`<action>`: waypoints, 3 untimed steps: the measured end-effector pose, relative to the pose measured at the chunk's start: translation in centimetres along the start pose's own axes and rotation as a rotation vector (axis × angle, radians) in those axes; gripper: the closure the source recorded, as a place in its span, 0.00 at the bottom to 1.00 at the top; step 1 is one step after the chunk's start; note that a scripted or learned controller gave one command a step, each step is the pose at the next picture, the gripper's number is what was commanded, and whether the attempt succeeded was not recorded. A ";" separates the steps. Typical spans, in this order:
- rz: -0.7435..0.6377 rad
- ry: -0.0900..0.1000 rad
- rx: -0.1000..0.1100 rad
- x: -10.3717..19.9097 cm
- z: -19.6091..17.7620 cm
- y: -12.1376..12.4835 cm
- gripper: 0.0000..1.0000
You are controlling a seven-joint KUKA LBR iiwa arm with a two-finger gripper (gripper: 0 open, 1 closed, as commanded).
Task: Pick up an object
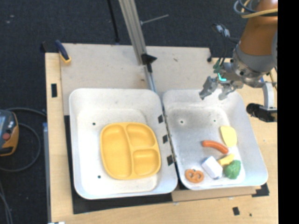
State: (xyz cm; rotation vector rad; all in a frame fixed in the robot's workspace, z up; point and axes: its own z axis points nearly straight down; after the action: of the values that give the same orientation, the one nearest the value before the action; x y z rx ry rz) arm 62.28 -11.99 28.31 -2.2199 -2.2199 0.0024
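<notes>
Camera view: the pincer (216,89) hangs over the far rim of the right bin (187,125), its two fingers spread apart with nothing between them. The things it could pick all lie bunched in that bin's near right corner, well apart from it.

The main risk is the crowding. A white block (211,166) touches a small yellow piece (226,160), which in turn touches a green broccoli-like toy (233,169); a finger coming down among them would likely land on a neighbour, push the cluster against the bin wall, or close on two things at once. The orange-red sausage (215,146) lies low and slim, so the fingers could slide over it or roll it away if they straddle it lengthwise. The yellow wedge (228,136) sits just beside the sloped right wall, where one finger may strike the wall. The pretzel (194,175) lies flat near the front rim, slightly apart from the rest, and looks the easiest target, though its flatness gives little to grip.

The left bin (84,106) holds a yellow divided plate (131,150) with three compartments, none bearing anything. Both bins rest side by side on the pale surface (93,64).
</notes>
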 end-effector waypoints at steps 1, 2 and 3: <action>-0.001 -0.001 -0.005 0.0 -0.2 0.1 0.00; 0.001 -0.002 0.000 -0.7 4.2 0.5 0.00; 0.001 -0.002 0.000 -1.0 10.5 0.8 0.00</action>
State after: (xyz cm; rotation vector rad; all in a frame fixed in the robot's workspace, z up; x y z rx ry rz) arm 63.05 -13.00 17.85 -2.2219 -2.2194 0.0050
